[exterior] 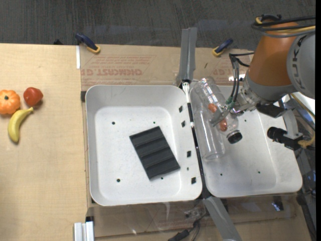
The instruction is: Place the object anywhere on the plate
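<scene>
Plastic, clear and thin-walled, is what I judge the bottle (209,137) to be. It lies on its side along the left wall of the right bin (261,177), one end up near the bin's far corner and the other reaching toward the middle of the floor.

My gripper (223,119) sits at the bottle's right flank, about halfway along it. From this slant I cannot tell how far open it is, nor whether it has any hold on the bottle. It may only be touching it or hanging just above.

The bottle looks empty, so I expect it to be light. It is also smooth and round, so it will likely roll or squirt sideways if I press it off-centre. The wall is probably soft enough to buckle under a hard squeeze, though it should not break.

The best hold, I think, is across the body near its middle, closing square to the long axis and only firmly enough to stop it slipping. A hold near either end would let the bottle swing as I lift it.

The plate (154,152), a dark ribbed slab, lies flat and askew in the left bin (95,149), well apart from the bottle. Its ribs may help stop the bottle rolling if I set it down along them.
</scene>
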You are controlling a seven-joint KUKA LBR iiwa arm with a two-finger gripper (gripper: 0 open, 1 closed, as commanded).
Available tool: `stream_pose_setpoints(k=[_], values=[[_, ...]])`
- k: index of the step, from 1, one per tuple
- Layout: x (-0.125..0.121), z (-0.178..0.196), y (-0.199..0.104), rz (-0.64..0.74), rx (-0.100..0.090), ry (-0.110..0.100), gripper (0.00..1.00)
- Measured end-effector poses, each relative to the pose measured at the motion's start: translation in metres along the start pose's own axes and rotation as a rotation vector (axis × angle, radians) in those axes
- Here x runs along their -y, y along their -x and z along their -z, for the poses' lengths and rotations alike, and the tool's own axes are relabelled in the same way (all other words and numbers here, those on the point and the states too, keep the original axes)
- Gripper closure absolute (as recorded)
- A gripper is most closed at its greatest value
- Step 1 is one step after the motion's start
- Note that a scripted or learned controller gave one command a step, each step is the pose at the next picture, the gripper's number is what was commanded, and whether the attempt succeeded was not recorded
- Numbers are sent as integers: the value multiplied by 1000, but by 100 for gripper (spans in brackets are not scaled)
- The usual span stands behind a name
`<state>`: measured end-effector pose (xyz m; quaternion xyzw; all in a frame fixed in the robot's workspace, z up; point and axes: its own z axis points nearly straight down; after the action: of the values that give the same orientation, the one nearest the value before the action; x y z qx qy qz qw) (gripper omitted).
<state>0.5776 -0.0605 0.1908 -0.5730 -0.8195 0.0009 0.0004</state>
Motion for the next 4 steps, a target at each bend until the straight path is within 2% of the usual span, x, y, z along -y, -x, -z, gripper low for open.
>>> stream_pose_setpoints(k=[1,2,3,4], values=[[7,66,-60,147,1,0,100],[22,63,-119,239,0,-2,100],[3,224,-55,343,2,1,100],[48,222,-73,329,1,0,100]])
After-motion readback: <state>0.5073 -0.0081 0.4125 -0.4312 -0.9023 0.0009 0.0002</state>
